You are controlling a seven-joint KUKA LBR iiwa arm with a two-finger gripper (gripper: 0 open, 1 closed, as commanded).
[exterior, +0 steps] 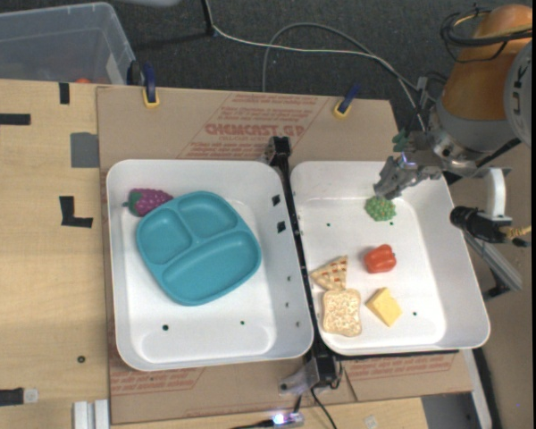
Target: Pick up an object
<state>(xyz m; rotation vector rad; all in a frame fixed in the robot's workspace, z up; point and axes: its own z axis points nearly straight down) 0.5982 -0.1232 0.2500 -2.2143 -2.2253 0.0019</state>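
Note:
My gripper [391, 184] hangs over the back of the right bin [429, 181], reaching in from the right. A green broccoli piece [381, 209] lies on the bin floor directly below and touching or nearly touching its tip. Further forward in the same bin are a red pepper [381, 258], a pizza slice [330, 273], a slice of bread [342, 312] and a yellow cheese wedge [385, 307]. Nothing is visibly lifted off the floor.
The left bin [125, 311] holds a blue divided plate [197, 246] and a purple bunch of grapes [148, 200] at its back left corner. A black divider [290, 239] runs between the bins. A clear plastic tub [54, 43] stands at the far left back.

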